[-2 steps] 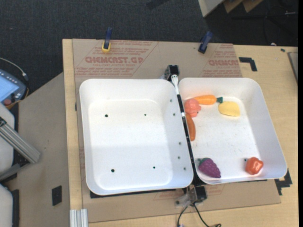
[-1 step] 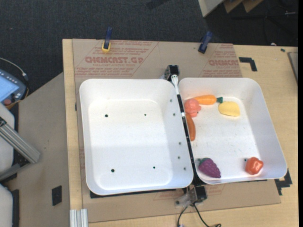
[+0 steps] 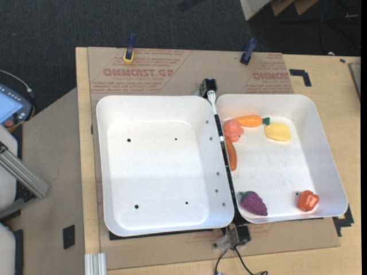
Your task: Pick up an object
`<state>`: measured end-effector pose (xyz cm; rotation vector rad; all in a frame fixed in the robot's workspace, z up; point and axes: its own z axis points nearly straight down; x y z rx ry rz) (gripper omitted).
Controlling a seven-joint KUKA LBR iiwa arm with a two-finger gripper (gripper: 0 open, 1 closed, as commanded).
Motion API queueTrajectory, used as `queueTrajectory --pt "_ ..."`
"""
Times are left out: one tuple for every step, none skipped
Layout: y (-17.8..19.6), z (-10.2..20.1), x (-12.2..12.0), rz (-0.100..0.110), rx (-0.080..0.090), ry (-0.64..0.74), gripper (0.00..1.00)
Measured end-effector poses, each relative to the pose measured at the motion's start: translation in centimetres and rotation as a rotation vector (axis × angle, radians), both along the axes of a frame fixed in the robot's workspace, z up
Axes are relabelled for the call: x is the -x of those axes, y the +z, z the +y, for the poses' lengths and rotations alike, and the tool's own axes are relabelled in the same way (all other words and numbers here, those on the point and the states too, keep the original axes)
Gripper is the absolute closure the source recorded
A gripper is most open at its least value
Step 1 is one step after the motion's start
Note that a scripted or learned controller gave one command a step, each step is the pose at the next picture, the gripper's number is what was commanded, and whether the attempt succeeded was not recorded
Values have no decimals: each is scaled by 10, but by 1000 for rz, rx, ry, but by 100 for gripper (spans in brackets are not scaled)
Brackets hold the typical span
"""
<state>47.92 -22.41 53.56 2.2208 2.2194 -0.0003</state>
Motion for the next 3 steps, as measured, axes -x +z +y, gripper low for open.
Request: queueTrajectory --pt "11 0 -1 -5 4 1 100" --pt "-1 0 -42 -4 3 3 100" --pt "-1 1 -75 -4 3 3 100"
